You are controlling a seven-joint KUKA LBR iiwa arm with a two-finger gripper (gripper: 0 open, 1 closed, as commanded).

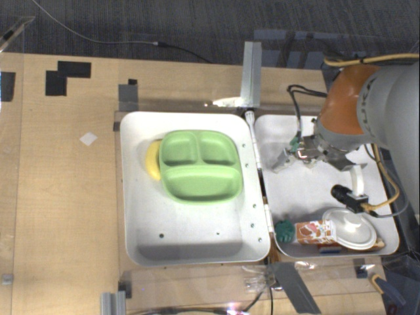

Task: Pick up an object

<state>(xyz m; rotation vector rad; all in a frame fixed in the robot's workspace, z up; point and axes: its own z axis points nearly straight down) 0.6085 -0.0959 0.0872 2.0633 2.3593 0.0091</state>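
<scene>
Now, step: approach, nothing grasped; the end effector (295,155) hangs over bare floor in the upper part of the right shallow white bin (295,199).
End effector state: cannot tell whether apart or together.
Targets: orange-and-white printed carton (316,231), round white plastic lid (352,229) and small dark-green lump (284,229), along that bin's lower edge, well apart from the end effector.
Next move: probably travel toward lower frame, then descend on one.
Obstacles: carton touches lid; bin wall close.
Elsewhere: green divided plastic plate (199,164) overlapping a yellow object (152,161), left white bin (190,231).
</scene>
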